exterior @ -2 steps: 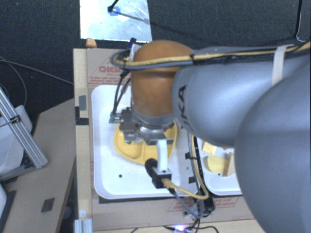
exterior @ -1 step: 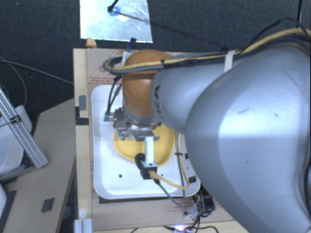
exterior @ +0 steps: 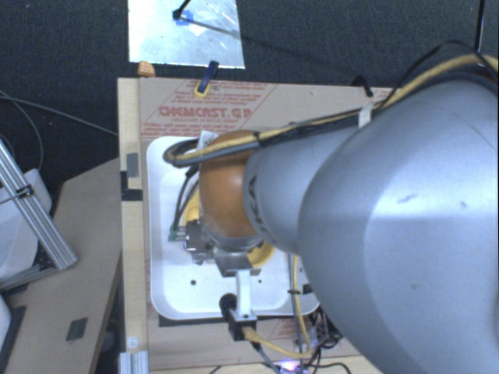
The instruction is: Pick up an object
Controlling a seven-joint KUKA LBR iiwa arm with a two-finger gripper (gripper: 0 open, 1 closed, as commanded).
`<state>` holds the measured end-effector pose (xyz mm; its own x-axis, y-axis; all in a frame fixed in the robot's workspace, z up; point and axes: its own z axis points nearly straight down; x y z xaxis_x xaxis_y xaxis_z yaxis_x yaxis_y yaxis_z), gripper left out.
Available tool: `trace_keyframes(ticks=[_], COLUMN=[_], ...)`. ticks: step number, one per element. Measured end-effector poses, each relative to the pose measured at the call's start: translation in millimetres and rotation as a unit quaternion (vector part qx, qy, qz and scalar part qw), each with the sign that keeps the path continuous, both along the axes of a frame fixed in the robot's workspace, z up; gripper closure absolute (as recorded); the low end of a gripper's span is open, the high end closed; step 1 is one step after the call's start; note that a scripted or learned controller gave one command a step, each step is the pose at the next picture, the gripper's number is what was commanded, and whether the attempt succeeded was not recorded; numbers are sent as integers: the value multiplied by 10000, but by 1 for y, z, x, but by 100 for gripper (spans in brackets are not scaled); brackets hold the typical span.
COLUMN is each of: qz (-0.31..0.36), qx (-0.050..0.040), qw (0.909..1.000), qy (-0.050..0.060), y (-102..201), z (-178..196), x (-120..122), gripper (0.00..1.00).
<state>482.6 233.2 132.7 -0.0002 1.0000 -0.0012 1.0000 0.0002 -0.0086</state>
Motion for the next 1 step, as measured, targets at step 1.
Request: trace_keyframes(ticks=[1], qz=[-4], qx=[31], qw=[10000], qy=[-34], y=[-35], z=[-47], x=[87], gripper=[100])
